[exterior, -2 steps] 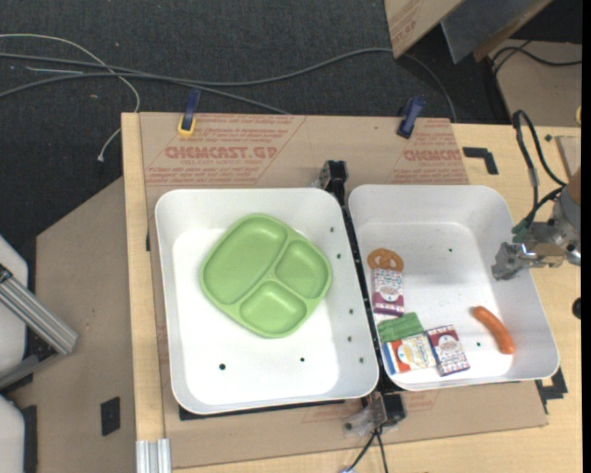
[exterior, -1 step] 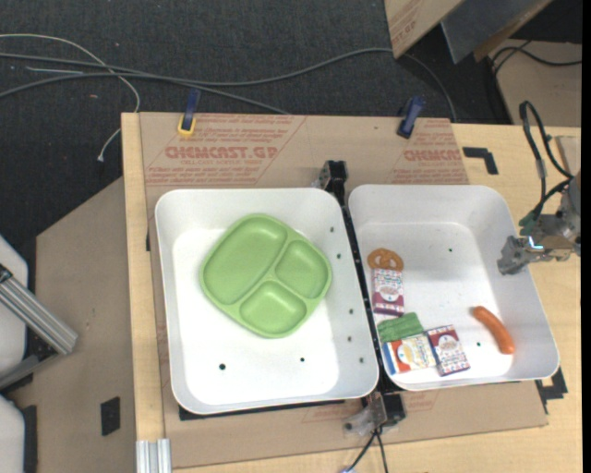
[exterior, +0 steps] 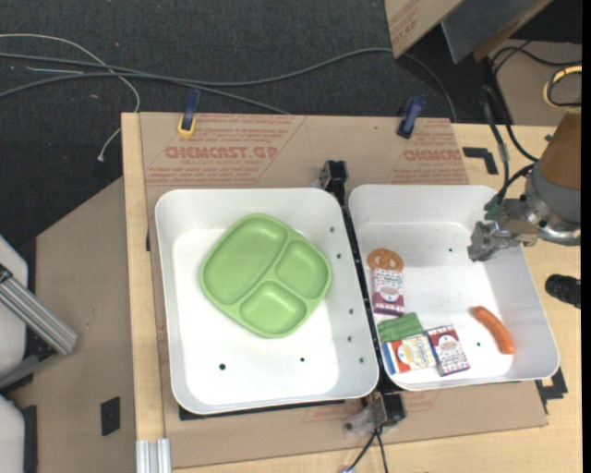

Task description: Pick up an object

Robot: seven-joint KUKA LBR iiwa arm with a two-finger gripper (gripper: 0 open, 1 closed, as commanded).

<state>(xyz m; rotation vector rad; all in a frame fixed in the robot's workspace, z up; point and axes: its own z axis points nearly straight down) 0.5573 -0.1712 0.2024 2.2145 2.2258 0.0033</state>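
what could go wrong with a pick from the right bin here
The small packets lie flat and packed together against the right bin's left wall, so the fingers may catch two or slip off. The gripper hangs near the bin's far right corner, away from every item. The orange sausage could roll.

From my station I see dark carpet (exterior: 231,46) crossed by loose cables (exterior: 83,55), a cardboard-covered bench (exterior: 277,139) held by blue clamps (exterior: 189,115), and a cardboard box (exterior: 416,23) behind

An orange sausage (exterior: 493,329) lies flat and slanted near the right bin's (exterior: 434,205) right wall.
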